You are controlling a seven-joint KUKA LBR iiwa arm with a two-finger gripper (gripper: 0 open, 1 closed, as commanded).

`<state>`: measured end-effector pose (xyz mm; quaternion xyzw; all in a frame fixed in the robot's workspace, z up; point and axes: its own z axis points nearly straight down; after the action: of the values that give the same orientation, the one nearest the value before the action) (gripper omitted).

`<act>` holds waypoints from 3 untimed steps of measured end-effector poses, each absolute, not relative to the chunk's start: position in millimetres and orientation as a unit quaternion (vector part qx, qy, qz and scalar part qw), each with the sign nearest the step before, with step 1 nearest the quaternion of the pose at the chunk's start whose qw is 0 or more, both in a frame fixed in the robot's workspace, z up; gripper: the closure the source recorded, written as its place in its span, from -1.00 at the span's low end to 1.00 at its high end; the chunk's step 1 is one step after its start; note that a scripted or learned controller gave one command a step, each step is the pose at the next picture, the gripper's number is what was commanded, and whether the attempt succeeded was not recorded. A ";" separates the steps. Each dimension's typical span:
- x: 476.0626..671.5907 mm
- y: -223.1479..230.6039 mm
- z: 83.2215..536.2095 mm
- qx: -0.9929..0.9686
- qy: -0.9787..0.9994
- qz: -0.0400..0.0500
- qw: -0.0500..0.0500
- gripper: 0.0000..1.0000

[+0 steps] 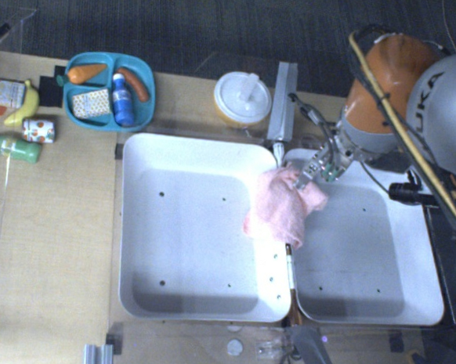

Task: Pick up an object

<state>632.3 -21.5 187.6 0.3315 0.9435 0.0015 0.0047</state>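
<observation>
Cloth [282, 208], pink and crumpled, hangs over the wall between the 2 bins [169, 235], its top corner pinched in the gripper [313, 175], so lift slowly and straight.

**Tally of things on the worktop**

Two shallow white bins sit side by side: the left bin [169, 235] and the right bin [379, 260]. One pink cloth [282, 207] is in view. One blue divided tray [109, 91] holds four toy food pieces. One white lidded cup [243, 98] stands behind the bins. At the left edge there are one banana [25, 105], one small can [38, 130], one green bottle [12, 148] and one small carton [1, 94]. One robot arm [424, 91] is present.
</observation>
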 end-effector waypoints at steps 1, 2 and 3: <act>655.8 -50.4 185.6 0.429 0.903 0.001 0.003 1.00; 586.6 -60.8 184.2 0.566 0.825 0.001 0.001 1.00; 563.2 -93.5 239.1 0.557 0.831 0.001 0.002 1.00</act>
<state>563.2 -93.5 239.1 0.5567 0.8307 0.0011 0.0022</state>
